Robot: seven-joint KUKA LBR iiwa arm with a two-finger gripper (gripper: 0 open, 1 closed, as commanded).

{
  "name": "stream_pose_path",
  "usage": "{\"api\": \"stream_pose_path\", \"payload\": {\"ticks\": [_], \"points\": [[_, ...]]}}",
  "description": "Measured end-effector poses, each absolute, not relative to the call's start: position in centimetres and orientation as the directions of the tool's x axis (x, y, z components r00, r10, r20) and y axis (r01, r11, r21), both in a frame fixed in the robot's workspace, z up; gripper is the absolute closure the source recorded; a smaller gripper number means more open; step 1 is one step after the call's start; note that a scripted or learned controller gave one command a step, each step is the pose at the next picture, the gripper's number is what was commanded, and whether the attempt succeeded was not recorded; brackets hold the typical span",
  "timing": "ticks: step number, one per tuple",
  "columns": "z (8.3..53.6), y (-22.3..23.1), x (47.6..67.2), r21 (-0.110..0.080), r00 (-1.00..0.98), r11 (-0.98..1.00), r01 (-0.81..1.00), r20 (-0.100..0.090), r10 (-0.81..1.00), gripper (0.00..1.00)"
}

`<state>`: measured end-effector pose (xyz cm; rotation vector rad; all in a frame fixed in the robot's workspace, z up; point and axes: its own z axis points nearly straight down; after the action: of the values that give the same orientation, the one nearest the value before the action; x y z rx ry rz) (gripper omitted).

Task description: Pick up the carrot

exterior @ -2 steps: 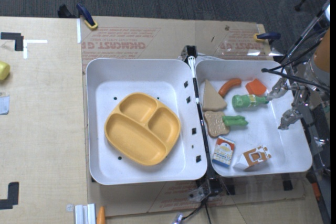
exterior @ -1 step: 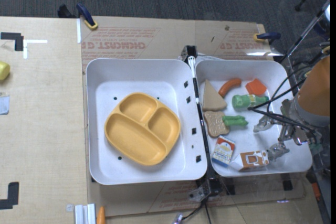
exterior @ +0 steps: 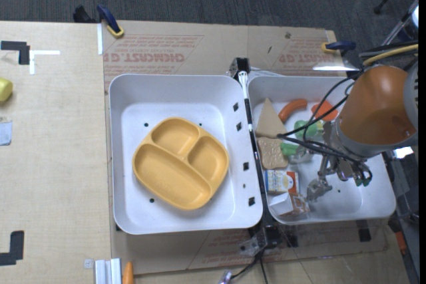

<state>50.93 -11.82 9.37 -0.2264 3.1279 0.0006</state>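
Desk with two bins; carrot [exterior: 293, 108] lies at the right bin's [exterior: 373, 206] far side. My gripper [exterior: 318, 187] sits nearer, fingers unclear, can't tell. I'd move up, then descend straight.

light: bright, even, from overhead | shadows: soft, faint inside the white bins [exterior: 174, 86] | glare: mild on bin rims | focus: slightly soft, low resolution
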Motion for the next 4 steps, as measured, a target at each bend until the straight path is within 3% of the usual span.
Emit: {"api": "stream_pose_path", "payload": {"ticks": [1, 2, 3, 4], "points": [[19.2, -4.4, 49.3, -0.001, -0.96, 0.96, -0.279, -0.006, -0.279, 0.0], [19.2, 4.4, 48.7, 0.0, -0.955, 0.955, -0.297, -0.006, -0.297, 0.0], [19.2, 9.1, 51.3, 0.0, -1.0, 1.0, 0.007, -0.004, 0.007, 0.0], [9.3, 13.9, 48.0, 0.001, -0.986, 0.986, -0.168, -0.006, -0.168, 0.0]]}}
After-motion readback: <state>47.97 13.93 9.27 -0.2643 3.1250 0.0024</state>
